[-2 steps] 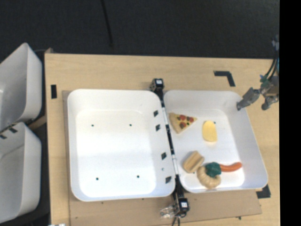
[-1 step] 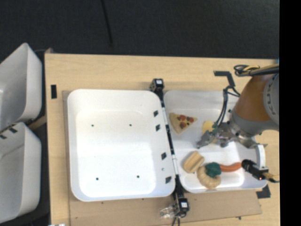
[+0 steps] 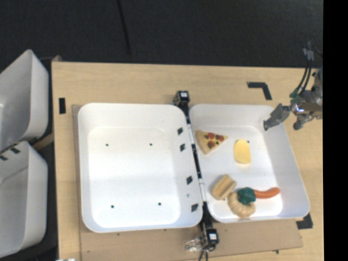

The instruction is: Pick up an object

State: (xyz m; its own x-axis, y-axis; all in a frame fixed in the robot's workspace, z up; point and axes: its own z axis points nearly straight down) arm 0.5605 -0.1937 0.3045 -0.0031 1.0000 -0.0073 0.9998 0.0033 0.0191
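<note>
The right bin point(image 3: 283, 162) holds a pizza slice point(image 3: 210, 141) at its upper left and a yellow lump point(image 3: 242, 151) near the middle. At its front lie a tan bread piece point(image 3: 223, 186), a beige croissant-like piece point(image 3: 240, 206), a green piece point(image 3: 246, 195) and an orange carrot point(image 3: 267, 192). My gripper point(image 3: 287, 119) hangs over the bin's far right corner, open, with nothing between its two grey fingers point(image 3: 274, 117). It is well apart from every object.
The left bin point(image 3: 130, 165) sits beside the right one on the wooden bench point(image 3: 136, 80). Black clips point(image 3: 181, 97) join the bins along the middle seam. White bulky shapes point(image 3: 19, 97) stand past the bench's left edge.
</note>
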